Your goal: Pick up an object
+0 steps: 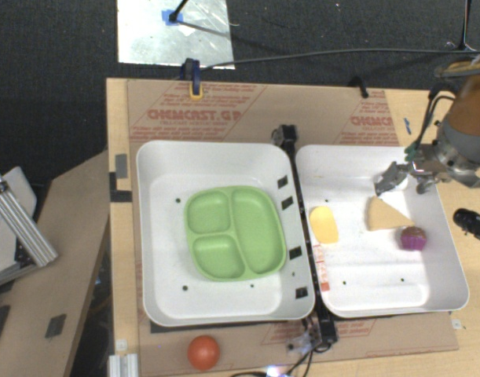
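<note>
The right bin (357,297) holds three objects: a yellow oblong piece (324,225) near its left wall, a tan wedge like a cheese slice (386,214) in the middle, and a small purple object (413,238) just right of the wedge. My gripper (406,179) hangs over the bin's upper right part, just above the wedge's far edge. Its two fingers are spread apart with nothing between them.
The left bin (161,289) contains a green divided plate (235,232). An orange-red ball (203,352) lies on the cardboard in front of the bins. A black divider with clips (296,234) runs between the bins. A metal frame (16,226) stands at the far left.
</note>
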You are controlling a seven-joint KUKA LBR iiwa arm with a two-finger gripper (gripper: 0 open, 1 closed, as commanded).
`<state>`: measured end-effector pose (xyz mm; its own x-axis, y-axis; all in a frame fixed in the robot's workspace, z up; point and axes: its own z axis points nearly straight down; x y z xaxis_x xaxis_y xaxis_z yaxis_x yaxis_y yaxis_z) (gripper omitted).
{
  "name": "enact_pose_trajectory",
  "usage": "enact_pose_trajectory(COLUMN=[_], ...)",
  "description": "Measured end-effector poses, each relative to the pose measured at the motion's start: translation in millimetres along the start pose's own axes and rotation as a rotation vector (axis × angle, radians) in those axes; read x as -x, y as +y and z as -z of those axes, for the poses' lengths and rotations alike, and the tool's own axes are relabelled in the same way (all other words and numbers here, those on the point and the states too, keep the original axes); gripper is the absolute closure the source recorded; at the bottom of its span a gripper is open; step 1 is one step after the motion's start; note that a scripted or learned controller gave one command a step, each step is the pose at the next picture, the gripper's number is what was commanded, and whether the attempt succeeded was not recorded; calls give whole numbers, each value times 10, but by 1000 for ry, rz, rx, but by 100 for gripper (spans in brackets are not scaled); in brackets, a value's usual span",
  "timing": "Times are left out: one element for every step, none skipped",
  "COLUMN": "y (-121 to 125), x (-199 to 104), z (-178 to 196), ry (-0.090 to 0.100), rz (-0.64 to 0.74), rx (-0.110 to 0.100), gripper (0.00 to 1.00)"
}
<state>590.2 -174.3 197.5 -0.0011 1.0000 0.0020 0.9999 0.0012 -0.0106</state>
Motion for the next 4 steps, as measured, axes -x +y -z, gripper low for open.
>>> enact_pose_trajectory(y=[29, 7, -45, 5], x=[-3, -57, -30, -8], z=[67, -365, -974, -1067], ry=[-2, -2, -1, -10], rz=[3, 2, 1, 1], rx=[12, 9, 7, 26], gripper=[0, 0, 0, 0])
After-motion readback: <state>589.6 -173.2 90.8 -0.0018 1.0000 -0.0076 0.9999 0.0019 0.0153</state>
